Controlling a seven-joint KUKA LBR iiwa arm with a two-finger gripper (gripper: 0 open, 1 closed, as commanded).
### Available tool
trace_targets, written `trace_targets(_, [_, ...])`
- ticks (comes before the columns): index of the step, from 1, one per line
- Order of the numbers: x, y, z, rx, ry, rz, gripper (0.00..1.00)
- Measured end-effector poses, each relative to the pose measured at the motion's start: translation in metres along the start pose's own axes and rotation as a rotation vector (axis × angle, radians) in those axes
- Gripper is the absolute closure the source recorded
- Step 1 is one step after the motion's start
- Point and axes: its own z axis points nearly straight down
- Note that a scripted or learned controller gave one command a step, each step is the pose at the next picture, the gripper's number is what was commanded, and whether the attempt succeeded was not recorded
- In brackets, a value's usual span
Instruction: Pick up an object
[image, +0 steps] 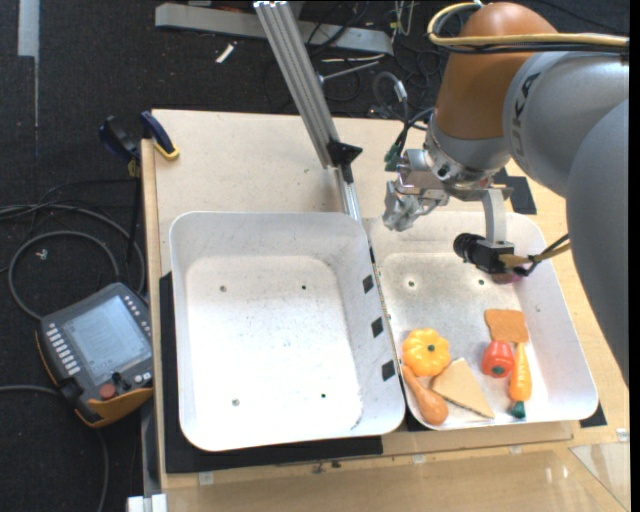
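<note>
Your pincer (400, 215) hangs over the far rim of the right bin (560, 300); whether it stands wide or narrow you cannot tell, and nothing is seen between its tips. Everything worth picking lies well apart from it, bunched at the near edge: a small pumpkin (427, 352), a cheese wedge (463, 387), a carrot (428, 399), a tomato (497, 358), a cracker (506, 324). They touch, so a descent may well nudge a neighbour or close on two at once. The left bin (200, 250) offers nothing.
</note>
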Motion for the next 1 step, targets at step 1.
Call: trace_targets(1, [0.0559, -0.0041, 0.0128, 0.004, 0.0, 0.0, 1.0])
